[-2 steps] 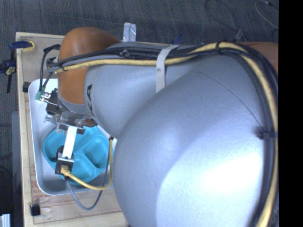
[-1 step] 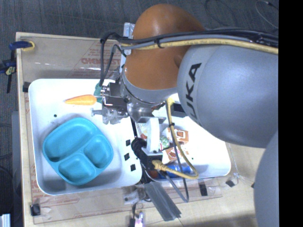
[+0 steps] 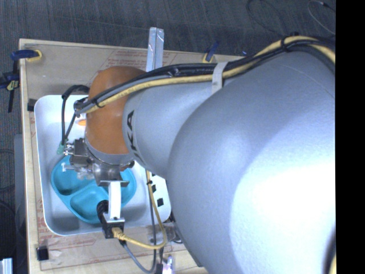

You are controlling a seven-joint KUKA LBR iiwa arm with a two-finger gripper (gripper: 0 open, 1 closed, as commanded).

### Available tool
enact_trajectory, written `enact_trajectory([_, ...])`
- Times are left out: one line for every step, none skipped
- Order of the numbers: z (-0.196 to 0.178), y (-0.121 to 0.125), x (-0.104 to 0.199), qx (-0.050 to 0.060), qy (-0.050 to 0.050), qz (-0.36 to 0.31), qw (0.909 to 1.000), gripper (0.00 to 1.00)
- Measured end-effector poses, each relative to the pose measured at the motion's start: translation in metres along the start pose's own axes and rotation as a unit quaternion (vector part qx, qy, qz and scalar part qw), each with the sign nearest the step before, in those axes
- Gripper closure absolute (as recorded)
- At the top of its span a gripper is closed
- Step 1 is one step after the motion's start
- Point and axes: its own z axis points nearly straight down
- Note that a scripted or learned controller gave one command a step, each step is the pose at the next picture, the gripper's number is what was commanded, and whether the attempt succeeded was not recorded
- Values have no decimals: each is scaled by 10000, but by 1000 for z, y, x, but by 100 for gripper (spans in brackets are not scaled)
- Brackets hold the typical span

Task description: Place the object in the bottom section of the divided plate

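Observation:
A blue divided plate (image 3: 85,201) lies in the lower part of the left white bin (image 3: 44,153). The arm's wrist covers its upper half, and a ridge shows between the sections that I can see. My gripper (image 3: 85,163) hangs under the orange band (image 3: 108,113), right above the plate's upper left part, seen from behind and mostly hidden by the wrist. A small orange patch (image 3: 82,120) and a green bit (image 3: 60,149) peek out beside the wrist; what they are is unclear. Nothing shows on the visible lower sections of the plate.
The grey arm (image 3: 245,164) spans the right and centre and hides most of the right bin (image 3: 162,201). A cable (image 3: 137,244) loops below the wrist near the bench's front edge. A metal post (image 3: 155,50) and blue clamps (image 3: 25,55) stand along the back edge.

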Motion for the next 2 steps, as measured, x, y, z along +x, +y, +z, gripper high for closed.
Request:
enact_trajectory([-55, 14, 28, -23, 8, -1494, 9888, 100])
enact_trajectory([-161, 8, -14, -22, 15, -546, 9985, 100])
